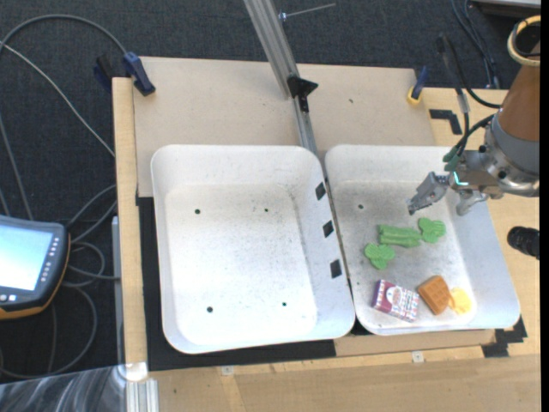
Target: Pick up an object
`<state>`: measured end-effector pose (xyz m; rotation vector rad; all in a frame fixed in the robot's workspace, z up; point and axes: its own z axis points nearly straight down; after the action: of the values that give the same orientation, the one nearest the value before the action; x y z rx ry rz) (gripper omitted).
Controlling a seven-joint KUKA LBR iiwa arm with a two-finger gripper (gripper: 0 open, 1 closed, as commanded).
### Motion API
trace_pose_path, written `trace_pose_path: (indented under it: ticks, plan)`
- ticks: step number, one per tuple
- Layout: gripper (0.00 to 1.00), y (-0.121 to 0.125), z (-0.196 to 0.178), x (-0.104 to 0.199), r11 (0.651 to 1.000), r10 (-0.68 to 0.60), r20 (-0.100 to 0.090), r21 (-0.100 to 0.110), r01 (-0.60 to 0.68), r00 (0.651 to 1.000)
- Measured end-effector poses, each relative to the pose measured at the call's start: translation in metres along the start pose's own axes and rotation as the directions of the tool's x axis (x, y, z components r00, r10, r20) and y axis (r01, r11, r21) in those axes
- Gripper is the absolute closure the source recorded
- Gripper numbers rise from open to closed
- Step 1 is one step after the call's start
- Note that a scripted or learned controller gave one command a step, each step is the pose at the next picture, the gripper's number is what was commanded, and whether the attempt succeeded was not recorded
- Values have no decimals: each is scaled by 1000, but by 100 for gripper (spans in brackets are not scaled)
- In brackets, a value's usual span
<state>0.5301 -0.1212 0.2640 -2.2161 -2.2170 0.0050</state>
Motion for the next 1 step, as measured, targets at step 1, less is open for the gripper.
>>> trace_pose_path:
  ticks: [1]
  plan:
    - [0,0,-2,0,1000,0,1,-4,0,1000]
